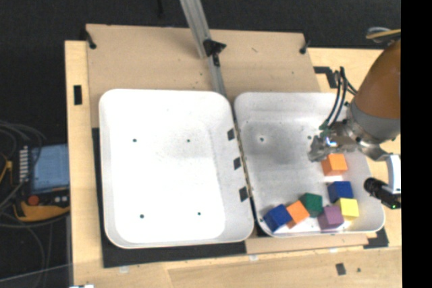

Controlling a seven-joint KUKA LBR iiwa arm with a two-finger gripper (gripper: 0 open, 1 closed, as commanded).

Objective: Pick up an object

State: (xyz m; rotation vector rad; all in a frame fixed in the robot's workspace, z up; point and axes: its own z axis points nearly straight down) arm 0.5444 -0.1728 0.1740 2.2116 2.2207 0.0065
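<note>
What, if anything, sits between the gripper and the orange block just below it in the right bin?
Nothing visible does. The gripper is just above and left of the orange block, with bare floor of the right bin around them. The dark blue block and yellow block lie on the orange block's far side, out of the path.
</note>
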